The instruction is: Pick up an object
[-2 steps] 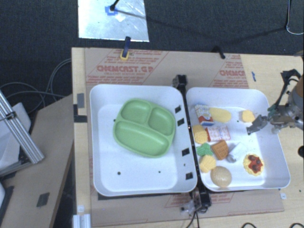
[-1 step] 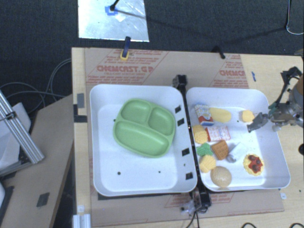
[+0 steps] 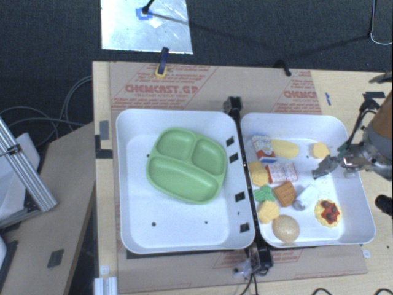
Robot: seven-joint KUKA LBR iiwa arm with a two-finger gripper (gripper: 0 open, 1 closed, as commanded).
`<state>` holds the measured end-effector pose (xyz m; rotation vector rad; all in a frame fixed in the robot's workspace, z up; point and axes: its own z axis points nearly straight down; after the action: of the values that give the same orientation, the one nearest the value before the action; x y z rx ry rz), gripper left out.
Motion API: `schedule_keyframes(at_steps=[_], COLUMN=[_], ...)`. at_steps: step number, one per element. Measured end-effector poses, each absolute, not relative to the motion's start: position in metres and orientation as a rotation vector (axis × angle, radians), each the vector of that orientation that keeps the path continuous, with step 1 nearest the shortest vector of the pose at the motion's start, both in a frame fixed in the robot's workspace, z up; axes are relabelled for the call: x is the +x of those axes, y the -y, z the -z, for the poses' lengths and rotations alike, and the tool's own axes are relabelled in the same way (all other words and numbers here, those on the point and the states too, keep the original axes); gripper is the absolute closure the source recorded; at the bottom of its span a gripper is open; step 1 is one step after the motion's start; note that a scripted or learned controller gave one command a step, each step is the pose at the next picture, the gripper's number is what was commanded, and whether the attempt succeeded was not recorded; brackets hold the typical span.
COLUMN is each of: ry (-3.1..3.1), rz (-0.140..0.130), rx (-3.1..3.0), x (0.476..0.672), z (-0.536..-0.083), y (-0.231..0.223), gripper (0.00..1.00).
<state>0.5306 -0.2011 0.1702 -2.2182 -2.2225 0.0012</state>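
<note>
The right bin (image 3: 353,195) holds several toy foods. Among them are a yellow oval piece (image 3: 284,147), a small yellow chunk (image 3: 320,150), a red and white carton (image 3: 263,146), a red-striped packet (image 3: 283,173), an orange waffle square (image 3: 284,193), a green piece (image 3: 264,194), a tan bun (image 3: 285,228) and a pizza round (image 3: 327,212). My gripper (image 3: 335,163) hangs over the right part of this bin, between the yellow chunk and the pizza round, with nothing visibly held.
The left bin (image 3: 132,226) carries a green divided plate (image 3: 187,163). A black divider with clips (image 3: 244,165) runs between the bins. Bare bin floor lies under and to the right of the gripper. Cardboard lines the bench beneath both bins.
</note>
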Motion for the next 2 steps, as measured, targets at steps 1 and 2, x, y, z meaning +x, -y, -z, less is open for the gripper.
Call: schedule_keyframes(at_steps=[1, 2], ry=[2.220, 2.223], rz=[-0.002, 0.001], rx=[-2.219, -2.220], x=[0.520, 0.521], z=[-0.121, -0.083], y=[0.201, 0.200], gripper=[0.00, 0.00])
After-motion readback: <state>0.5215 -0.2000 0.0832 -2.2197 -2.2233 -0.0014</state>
